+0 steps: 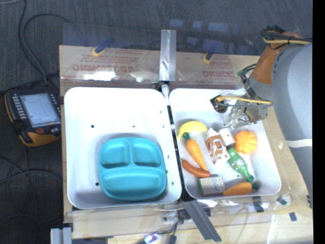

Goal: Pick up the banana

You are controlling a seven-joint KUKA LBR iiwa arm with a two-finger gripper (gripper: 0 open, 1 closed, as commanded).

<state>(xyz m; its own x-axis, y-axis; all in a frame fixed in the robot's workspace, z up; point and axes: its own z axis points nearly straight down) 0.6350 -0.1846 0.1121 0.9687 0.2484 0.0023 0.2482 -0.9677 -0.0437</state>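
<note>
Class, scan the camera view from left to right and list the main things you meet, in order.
Teach pendant → blue divided plate → banana → white carton → small orange pumpkin → the arm's orange band.

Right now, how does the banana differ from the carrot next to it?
The banana is yellow; the carrot is orange with a green top. The banana is short and curved, lying across the bin; the carrot is longer, straight and tapered, slanting toward the bin's front. The banana lies nearer the gripper. Both rest in the right bin, near its left wall.
</note>
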